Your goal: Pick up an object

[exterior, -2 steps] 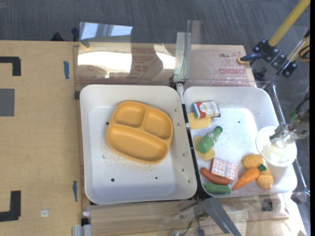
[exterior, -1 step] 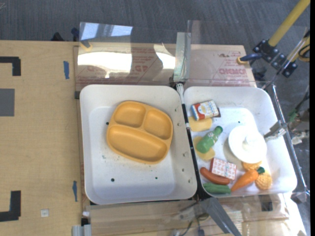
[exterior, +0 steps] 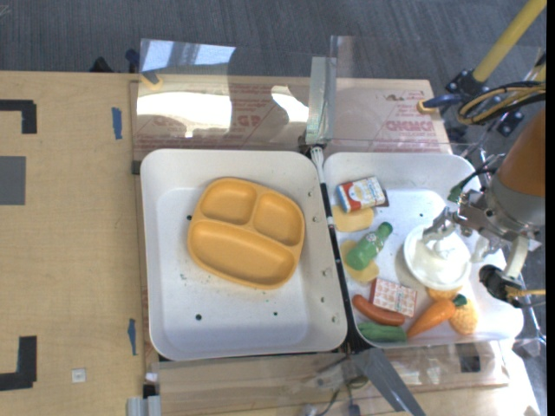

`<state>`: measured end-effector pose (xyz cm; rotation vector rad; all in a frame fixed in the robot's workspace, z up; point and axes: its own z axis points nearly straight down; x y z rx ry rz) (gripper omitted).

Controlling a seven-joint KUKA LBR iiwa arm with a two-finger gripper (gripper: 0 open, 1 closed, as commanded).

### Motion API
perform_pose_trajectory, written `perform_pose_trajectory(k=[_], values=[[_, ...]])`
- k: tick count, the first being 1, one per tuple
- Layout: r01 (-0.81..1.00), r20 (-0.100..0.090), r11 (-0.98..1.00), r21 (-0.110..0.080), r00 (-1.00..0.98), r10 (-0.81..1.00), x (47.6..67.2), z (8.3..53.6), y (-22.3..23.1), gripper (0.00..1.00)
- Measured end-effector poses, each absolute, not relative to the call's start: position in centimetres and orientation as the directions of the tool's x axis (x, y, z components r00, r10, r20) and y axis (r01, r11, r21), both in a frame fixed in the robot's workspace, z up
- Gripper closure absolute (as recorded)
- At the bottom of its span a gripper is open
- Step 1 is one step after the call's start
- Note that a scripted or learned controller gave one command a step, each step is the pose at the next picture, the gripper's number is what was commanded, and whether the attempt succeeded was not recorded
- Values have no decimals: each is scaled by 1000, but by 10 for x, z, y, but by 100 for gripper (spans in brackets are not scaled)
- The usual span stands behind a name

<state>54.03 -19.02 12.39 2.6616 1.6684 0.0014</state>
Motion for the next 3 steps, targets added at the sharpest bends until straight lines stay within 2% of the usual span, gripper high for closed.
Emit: perform_pose_trajectory(k=[1, 2, 3], values=[[777, 16, -630, 15, 630, 777, 558, 94, -193, 0], [859, 4, -511, 18, 511, 859, 605, 94, -181, 0], [974, -3, -228, 10, 228, 974, 670, 93, -174, 0]])
